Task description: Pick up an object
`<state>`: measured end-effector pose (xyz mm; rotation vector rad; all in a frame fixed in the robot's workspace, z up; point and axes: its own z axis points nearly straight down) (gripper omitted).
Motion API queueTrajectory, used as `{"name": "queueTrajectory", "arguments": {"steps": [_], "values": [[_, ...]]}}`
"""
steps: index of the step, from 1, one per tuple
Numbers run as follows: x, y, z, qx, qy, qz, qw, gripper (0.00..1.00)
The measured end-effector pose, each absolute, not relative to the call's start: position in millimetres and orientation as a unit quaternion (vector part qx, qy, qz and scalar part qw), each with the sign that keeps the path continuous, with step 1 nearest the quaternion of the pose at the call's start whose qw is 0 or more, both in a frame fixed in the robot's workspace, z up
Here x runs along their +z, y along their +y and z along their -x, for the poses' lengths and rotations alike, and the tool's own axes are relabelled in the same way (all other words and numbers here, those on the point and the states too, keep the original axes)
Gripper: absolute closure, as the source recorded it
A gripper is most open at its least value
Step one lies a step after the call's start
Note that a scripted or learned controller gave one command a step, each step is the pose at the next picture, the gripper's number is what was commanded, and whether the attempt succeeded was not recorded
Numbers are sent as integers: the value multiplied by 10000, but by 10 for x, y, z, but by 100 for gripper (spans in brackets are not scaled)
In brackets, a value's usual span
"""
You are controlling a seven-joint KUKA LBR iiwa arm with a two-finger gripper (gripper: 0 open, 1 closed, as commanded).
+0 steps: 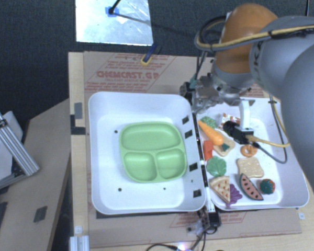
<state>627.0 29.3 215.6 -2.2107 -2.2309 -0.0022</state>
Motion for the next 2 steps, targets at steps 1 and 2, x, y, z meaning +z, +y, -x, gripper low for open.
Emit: {"name": "queueTrajectory", "arguments": {"steps": [1, 2], "values": [[2328, 330, -6249, -12, -7094, 7048, -6, 100], [2147, 380, -6344, -2, -7095, 7048, -4, 100]]}}
